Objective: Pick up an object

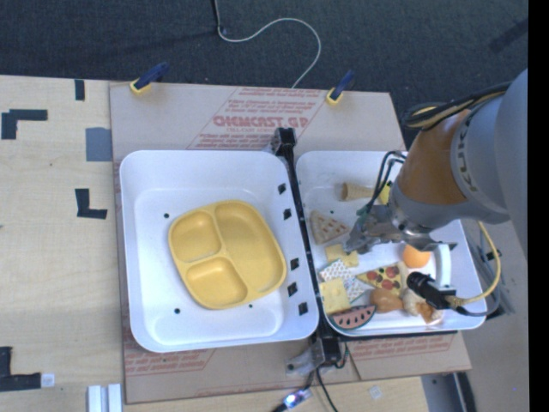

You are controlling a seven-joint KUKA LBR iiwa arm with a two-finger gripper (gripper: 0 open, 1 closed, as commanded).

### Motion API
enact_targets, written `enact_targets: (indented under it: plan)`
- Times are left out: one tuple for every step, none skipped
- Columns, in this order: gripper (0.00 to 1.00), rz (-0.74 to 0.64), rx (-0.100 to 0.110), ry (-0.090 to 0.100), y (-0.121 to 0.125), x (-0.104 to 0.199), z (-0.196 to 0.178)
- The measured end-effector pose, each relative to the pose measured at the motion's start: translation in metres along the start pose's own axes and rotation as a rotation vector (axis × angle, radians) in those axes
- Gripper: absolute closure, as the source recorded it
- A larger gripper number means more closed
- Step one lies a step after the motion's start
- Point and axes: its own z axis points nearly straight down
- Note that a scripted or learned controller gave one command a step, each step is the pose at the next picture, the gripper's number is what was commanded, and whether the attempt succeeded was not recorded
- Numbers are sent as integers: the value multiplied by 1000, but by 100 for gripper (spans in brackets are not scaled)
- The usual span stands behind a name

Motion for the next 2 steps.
enact_targets:
  plan:
    - [100, 0, -3, 0, -2, 10, -57]
    - [100, 1, -5, -1, 5, 3, -115]
